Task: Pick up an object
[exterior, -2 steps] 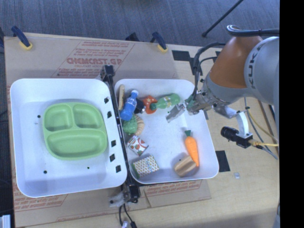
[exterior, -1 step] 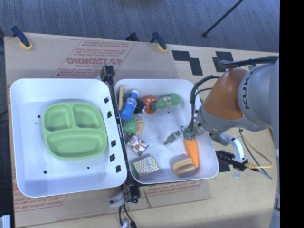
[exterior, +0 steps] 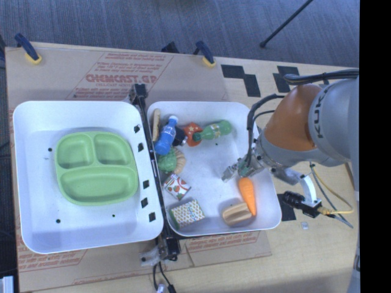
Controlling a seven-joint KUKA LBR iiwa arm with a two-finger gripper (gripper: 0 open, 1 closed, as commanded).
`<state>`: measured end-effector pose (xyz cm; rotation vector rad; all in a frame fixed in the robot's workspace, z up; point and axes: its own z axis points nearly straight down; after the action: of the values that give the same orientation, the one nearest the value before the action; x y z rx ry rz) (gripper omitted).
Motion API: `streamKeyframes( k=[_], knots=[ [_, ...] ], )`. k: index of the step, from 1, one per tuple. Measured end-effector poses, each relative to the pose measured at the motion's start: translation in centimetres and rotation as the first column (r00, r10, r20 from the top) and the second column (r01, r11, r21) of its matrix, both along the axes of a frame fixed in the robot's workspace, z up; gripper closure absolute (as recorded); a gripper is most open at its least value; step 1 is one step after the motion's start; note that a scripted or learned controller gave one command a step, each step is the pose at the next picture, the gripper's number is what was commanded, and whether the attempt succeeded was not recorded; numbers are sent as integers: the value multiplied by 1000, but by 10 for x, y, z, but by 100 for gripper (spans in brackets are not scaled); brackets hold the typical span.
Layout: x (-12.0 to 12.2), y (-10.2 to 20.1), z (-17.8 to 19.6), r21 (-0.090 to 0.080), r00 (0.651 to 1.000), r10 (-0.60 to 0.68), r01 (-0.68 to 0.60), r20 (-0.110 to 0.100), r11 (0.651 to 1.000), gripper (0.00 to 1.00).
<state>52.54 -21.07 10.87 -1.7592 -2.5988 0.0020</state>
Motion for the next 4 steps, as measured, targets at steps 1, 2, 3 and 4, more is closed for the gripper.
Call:
streamKeyframes(
  k=[1, 2, 3, 4],
  knots=[
    [-28, 54, 95, -1, 853, -522, 522, 0, 853, 100],
    [-28, 54, 95, -2, 853, -522, 522, 0, 853, 0],
    [-49, 21, 92, -1, 919, -395, 395, -1, 919, 0],
    [-50, 11, -4, 3, 972, -234, 234, -3, 972, 0]
  ],
)
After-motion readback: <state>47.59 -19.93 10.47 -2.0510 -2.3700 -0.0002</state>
